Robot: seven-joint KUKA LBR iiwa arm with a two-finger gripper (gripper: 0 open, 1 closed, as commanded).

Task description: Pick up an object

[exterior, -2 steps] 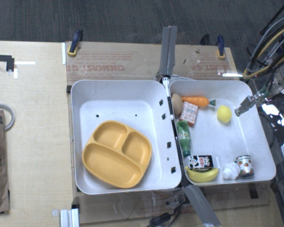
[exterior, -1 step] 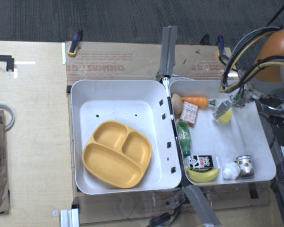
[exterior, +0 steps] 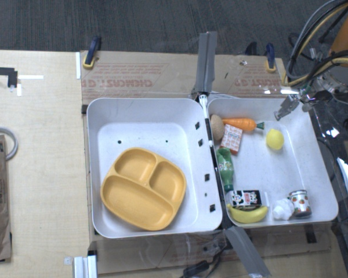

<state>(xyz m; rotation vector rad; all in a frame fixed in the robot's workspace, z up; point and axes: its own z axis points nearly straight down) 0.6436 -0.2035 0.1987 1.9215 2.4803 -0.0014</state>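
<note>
The right bin (exterior: 313, 155) holds several objects. Along its left wall lie a brown potato (exterior: 216, 126), an orange carrot (exterior: 240, 124), a red and white packet (exterior: 232, 138) and a green bottle (exterior: 225, 167). A yellow lemon (exterior: 274, 139) sits alone toward the middle. At the front are a black and white carton (exterior: 245, 198), a banana (exterior: 247, 214), a small can (exterior: 300, 203) and a white crumpled item (exterior: 282, 210). My gripper (exterior: 286, 109) hangs over the bin's back right corner, above and to the right of the lemon, touching nothing.
The left bin (exterior: 104, 126) holds a yellow divided plate (exterior: 143, 188). A grey divider post (exterior: 206, 62) stands between the bins at the back. Cables and the arm crowd the right edge. Bare bin floor lies to the right of the lemon.
</note>
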